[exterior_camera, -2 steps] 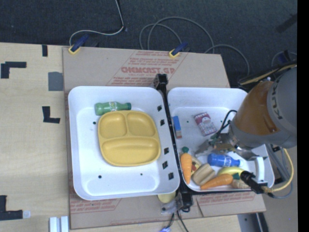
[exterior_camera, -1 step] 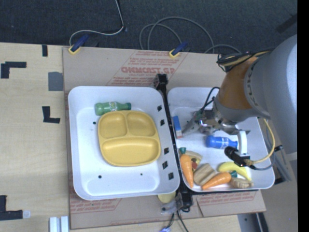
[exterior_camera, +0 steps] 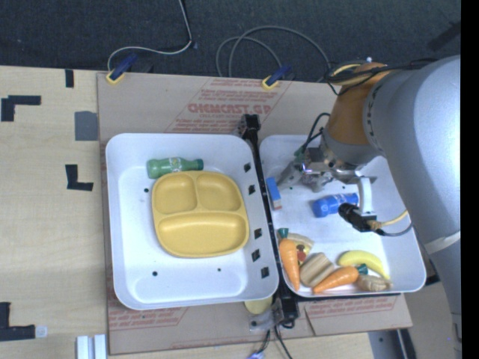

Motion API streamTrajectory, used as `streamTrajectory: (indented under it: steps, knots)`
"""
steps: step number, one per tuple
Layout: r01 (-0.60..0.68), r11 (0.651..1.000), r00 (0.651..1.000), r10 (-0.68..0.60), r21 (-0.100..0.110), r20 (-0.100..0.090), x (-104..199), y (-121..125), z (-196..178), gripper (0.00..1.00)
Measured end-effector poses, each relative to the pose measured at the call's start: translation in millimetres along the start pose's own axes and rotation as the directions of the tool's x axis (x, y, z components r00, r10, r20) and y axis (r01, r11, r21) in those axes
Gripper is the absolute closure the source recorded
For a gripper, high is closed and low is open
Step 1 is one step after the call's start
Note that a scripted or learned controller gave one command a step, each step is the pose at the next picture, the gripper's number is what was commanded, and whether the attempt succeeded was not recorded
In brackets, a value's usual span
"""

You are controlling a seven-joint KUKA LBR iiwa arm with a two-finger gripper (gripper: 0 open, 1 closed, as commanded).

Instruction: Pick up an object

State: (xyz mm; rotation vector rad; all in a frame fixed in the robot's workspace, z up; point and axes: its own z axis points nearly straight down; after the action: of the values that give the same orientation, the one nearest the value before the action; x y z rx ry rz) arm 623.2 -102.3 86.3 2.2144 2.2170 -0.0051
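Gripper (exterior_camera: 310, 172) low in the right bin (exterior_camera: 400, 271), finger spread impossible to judge, nothing visibly held. Nearest target: blue object (exterior_camera: 329, 204), just beside, toward the bin's middle. Best to centre over it, descend straight, close across the narrow width. Small, stubby, roughly cylindrical, bright blue against white.

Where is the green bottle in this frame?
The green bottle lies on its side in the left bin, along its far edge, right behind the yellow divided plate.
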Motion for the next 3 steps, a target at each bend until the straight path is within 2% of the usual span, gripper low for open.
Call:
streamTrajectory:
  steps: [1, 2, 3]
  knots:
    - [-0.001, 1.000, 1.000, 0.001, 0.020, -0.010, -1, 44, 2, 0.00]
    - [-0.001, 1.000, 1.000, 0.001, 0.019, -0.007, -1, 43, -8, 1.00]
    - [0.002, 1.000, 1.000, -0.002, 0.001, -0.010, 37, 5, -104, 1.00]
